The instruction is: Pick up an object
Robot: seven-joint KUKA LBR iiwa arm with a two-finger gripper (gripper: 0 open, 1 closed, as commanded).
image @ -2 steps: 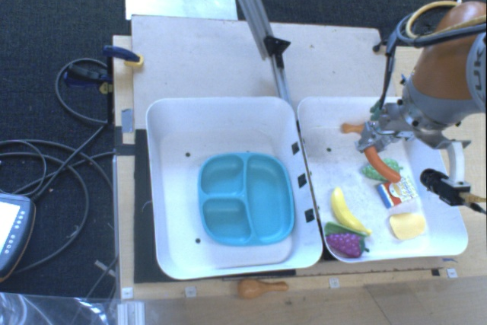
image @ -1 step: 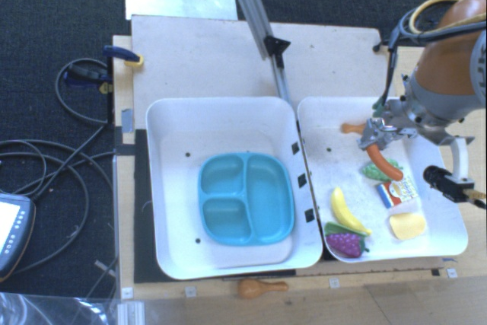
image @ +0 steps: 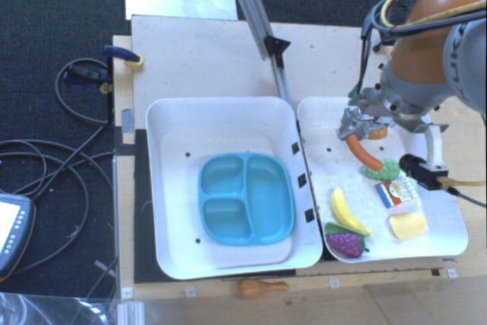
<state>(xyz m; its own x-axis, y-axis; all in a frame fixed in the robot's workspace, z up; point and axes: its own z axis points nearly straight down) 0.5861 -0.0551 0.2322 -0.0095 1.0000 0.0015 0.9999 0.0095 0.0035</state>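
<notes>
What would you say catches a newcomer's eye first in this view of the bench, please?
Probably the bright blue divided tray lying in the left bin. Next, the grey arm with its orange band reaching in from the right, its pincer down at the upper end of a toy carrot in the right bin. Below that lies a cluster of toy food: a banana, purple grapes and a yellow cheese slice.

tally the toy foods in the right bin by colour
orange: 1, carrot
yellow: 2, banana, cheese
purple: 1, grapes
red and white: 1, packet
total: 5
</notes>
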